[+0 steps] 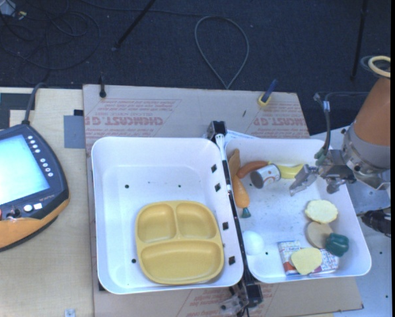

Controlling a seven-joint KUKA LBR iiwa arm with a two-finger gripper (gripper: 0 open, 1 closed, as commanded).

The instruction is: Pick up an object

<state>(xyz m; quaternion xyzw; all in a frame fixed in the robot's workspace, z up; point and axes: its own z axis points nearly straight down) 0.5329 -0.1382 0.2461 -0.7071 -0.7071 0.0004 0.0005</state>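
Below your gripper (314,177) (fingers spread, nothing between them) the pale round slice (321,211) lies just toward the bin's near edge.

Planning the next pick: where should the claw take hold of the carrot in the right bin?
Grip the carrot at its thick orange middle, coming straight down. It lies lengthwise against the bin's left wall, so one finger would probably need to slip in on that wall side.
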